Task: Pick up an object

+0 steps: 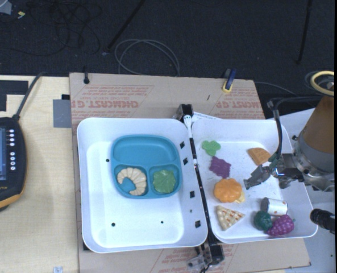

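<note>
Looking at the right bin [245, 236], I see my end effector [258, 178] wide and holding nothing, just right of the orange toy [229, 190]; light, smooth, grab its round sides.

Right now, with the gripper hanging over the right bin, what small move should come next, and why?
Probably a short descent toward the orange round piece. The gripper sits just to its right in the right bin, with nothing visible between its fingers, and that piece lies apart from the purple piece and the wedge.
</note>
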`<state>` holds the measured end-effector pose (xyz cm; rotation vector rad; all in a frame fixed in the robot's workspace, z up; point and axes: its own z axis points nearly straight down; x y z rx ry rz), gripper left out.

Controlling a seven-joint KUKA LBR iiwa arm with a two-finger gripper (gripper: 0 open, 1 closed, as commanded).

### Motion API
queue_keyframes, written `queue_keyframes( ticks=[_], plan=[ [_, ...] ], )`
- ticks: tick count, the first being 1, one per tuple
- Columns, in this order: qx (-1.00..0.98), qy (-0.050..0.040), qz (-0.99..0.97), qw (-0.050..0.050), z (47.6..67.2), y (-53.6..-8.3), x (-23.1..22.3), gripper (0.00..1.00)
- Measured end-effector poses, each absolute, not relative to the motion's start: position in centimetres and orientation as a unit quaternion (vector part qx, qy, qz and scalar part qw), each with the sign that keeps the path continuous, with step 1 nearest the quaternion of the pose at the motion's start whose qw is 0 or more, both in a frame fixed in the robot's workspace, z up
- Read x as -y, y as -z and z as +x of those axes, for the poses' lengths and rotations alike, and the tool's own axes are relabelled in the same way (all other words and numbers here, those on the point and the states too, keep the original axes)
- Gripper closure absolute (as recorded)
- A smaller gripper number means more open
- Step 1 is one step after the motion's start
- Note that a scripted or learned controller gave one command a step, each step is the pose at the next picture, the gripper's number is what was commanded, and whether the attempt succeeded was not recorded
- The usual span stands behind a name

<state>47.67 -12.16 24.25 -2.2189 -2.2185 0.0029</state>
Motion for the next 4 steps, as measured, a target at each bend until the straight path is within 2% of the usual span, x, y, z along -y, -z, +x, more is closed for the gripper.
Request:
queue_keyframes(
  ticks=[1,2,3,4],
  plan=[
    [0.708,-0.0013,-0.706,0.003,53.6,-10.4,12.1,0.0],
    [0.707,0.0016,-0.707,-0.004,49.7,-9.0,12.1,0.0],
    [0.705,-0.0007,-0.709,0.002,49.5,-9.7,12.1,1.0],
    [0.712,0.006,-0.702,-0.003,53.8,-22.4,-0.1,1.0]
  ],
)
